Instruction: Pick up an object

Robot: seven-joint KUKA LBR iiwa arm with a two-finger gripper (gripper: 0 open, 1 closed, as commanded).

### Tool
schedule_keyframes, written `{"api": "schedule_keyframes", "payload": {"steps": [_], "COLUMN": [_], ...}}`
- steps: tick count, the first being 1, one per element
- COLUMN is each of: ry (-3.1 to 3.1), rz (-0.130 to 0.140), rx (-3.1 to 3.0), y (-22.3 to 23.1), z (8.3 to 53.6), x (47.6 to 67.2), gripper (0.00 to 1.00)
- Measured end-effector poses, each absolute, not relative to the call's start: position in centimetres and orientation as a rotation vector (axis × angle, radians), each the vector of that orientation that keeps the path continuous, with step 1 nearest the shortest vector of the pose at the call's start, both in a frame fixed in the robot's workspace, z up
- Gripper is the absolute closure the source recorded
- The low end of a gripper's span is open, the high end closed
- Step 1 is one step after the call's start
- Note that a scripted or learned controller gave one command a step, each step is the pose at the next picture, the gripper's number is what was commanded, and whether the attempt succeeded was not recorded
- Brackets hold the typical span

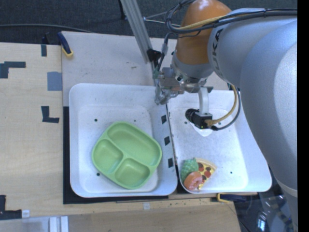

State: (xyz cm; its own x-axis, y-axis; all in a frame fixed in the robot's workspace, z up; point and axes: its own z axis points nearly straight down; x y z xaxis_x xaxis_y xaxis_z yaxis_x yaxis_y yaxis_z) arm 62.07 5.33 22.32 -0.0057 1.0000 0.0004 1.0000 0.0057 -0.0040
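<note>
A green divided plate lies flat in the left bin. A small cluster of toy food, with a green piece, a red piece and a pizza slice, rests in the near left corner of the right bin. My gripper hangs below the orange band, over the far end of the ridge between the two bins. It stands well away from both the plate and the toy food, and nothing shows beneath it. A small white item lies in the right bin under a black cable fitting.
The grey arm covers the right bin's far right side. A slanted metal rail rises behind the bins. A wooden bench top with tape marks stretches to the left. A blue and yellow clamp sits at the mat's far left corner.
</note>
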Motion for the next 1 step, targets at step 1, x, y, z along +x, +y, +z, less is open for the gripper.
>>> {"api": "schedule_keyframes", "payload": {"steps": [1], "ry": [-2.227], "rz": [0.000], "rx": [-2.213], "y": [9.73], "z": [22.65], "x": [62.08], "gripper": [1.00]}}
